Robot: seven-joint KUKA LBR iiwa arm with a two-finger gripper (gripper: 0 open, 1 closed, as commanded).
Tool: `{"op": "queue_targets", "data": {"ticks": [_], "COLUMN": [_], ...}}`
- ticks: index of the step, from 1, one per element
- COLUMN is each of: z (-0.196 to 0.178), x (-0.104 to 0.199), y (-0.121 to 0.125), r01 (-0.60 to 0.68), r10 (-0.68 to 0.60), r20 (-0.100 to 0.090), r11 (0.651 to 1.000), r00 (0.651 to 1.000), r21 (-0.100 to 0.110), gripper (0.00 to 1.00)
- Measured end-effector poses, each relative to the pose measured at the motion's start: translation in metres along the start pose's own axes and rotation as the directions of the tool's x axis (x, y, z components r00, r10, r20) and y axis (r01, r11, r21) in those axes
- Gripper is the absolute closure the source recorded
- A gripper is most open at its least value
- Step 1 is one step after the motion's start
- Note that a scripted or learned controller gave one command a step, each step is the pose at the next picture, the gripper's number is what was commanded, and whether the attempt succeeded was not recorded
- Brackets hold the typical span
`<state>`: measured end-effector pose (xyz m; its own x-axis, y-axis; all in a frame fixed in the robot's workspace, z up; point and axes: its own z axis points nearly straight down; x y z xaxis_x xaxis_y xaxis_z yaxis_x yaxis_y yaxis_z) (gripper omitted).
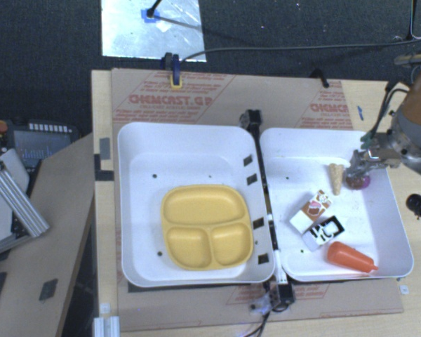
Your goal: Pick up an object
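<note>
My gripper (pixel 356 166) reaches in from the right and hangs over the far right part of the right bin (pixel 295 153). Directly beneath it lies a small purple object (pixel 358 182), partly covered by the gripper. A beige cone-shaped piece (pixel 335 176) lies just left of the purple object. Nearer the front are a brown and white packet (pixel 316 206), a black and white box (pixel 324 230) and an orange carrot (pixel 350 257).
The left bin (pixel 137 153) holds a yellow divided plate (pixel 205 226). A black divider with clips (pixel 261 188) runs between the bins. Cables and a silver sheet (pixel 151 18) lie beyond the bench's far edge.
</note>
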<state>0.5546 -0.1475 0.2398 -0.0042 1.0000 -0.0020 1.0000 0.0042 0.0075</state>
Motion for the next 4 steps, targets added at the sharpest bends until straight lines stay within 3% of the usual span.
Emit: {"op": "queue_targets", "data": {"ticks": [1, 2, 4], "z": [-0.036, -0.040, -0.005], "x": [0.000, 0.052, 0.160], "y": [0.002, -0.008, -0.023], "r01": [0.001, 0.005, 0.006], "r10": [-0.001, -0.005, -0.006], "r20": [0.000, -0.003, -0.004], "r11": [1.000, 1.000, 1.000], "r00": [1.000, 1.000, 1.000], "r21": [0.001, 0.004, 0.007], "gripper": [1.00, 1.00, 1.00]}}
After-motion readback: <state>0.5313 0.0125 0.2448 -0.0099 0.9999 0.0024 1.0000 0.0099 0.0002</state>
